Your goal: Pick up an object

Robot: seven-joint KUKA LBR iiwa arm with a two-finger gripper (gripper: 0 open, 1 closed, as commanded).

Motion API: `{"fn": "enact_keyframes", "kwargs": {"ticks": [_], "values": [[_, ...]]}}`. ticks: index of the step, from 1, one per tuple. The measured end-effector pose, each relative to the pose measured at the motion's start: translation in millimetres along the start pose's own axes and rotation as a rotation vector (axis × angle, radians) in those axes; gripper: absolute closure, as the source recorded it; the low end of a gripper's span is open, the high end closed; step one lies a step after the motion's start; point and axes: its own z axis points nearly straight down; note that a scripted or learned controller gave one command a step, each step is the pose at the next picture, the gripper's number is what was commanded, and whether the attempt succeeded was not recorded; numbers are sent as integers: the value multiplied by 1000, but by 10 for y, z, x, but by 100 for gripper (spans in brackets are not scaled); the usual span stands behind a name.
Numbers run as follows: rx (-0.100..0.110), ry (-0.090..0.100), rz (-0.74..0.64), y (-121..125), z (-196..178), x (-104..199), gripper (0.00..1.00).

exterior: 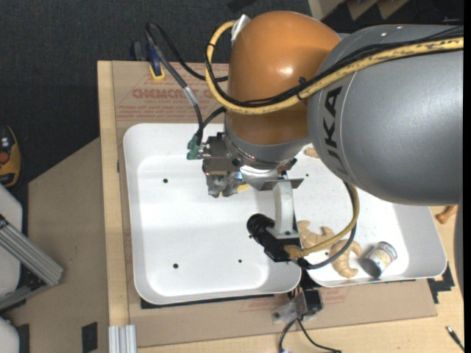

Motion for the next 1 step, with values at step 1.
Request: {"fn": "enact_keyframes", "kwargs": {"ticks": [1], "values": [[-29, 13, -1, -163, -1565, 326, 100]]}}
